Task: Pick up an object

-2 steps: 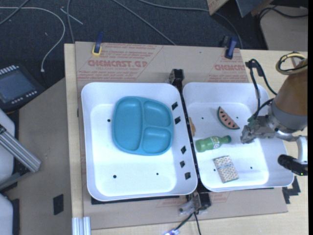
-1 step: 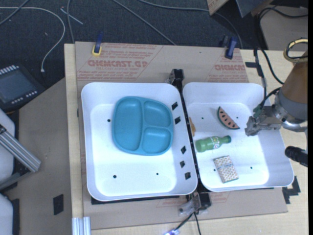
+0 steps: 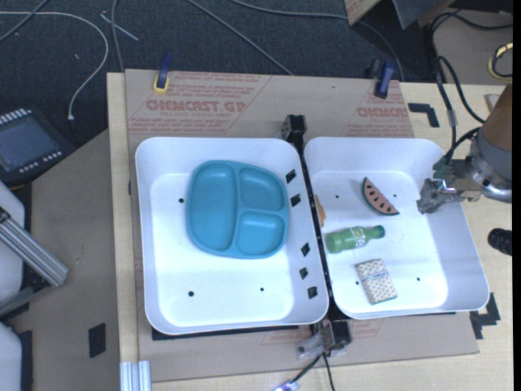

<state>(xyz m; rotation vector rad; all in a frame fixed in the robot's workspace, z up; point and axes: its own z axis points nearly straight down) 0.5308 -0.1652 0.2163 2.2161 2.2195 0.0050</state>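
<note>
Claw (image 3: 431,195), grip unclear, hovers beside wedge-shaped watermelon slice (image 3: 380,196) and glossy green bottle (image 3: 352,238).

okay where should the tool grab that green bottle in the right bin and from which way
Probably the green bottle's wide body, not the thin neck. It lies flat, neck toward the watermelon slice, so come straight down with fingers across its width. The tool is near the bin's right side.

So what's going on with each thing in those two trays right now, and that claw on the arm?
blue divided plate: flat in the left bin, nothing on it.
watermelon slice: lying loose in the right bin.
green bottle: on its side.
patterned box: lying flat.
tool: above the right bin's far right side, clear of all three items, holding nothing visible.
</note>
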